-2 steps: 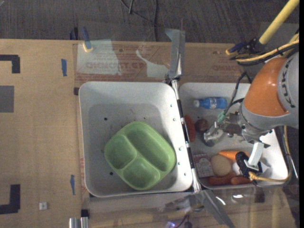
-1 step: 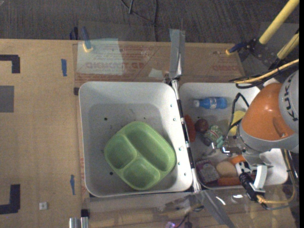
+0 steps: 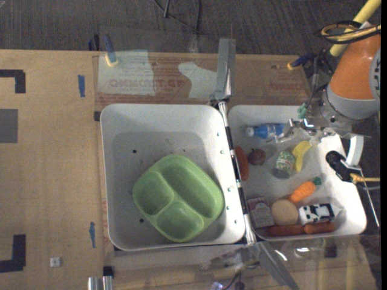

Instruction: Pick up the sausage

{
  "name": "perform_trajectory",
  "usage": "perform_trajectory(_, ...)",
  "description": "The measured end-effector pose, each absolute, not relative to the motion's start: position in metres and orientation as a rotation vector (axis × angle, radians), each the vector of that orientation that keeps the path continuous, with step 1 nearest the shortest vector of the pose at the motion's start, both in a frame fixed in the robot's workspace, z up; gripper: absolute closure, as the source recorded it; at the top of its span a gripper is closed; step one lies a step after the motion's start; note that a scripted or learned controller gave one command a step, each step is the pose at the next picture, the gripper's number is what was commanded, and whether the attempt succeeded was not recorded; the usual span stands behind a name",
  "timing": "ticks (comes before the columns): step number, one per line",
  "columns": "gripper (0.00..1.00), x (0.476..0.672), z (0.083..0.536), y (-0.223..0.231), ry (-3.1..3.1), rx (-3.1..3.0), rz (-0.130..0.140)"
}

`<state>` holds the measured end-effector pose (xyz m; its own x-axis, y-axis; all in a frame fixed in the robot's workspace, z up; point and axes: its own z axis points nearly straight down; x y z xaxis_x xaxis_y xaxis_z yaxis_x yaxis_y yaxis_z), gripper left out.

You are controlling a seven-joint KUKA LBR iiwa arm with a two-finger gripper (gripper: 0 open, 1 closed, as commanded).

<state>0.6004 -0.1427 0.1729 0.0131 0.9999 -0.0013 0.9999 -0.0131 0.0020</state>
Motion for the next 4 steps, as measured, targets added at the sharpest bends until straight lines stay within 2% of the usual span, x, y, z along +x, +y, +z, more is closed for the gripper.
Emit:
perform_trajectory(1, 0.0, 0.63, 0.125, -0.092, 1.972, 2.445, 0.0)
perform_trajectory(2, 0.0, 0.57, 0.087, -0.093, 2.106, 2.328, 0.005)
perform_trajectory(3, 0.0, 0.571, 0.185, -0.076, 2.134, 2.304, 0.0)
perform_trajectory(4, 0.0, 0.559, 0.184, -0.086, 1.944, 2.471, -0.002)
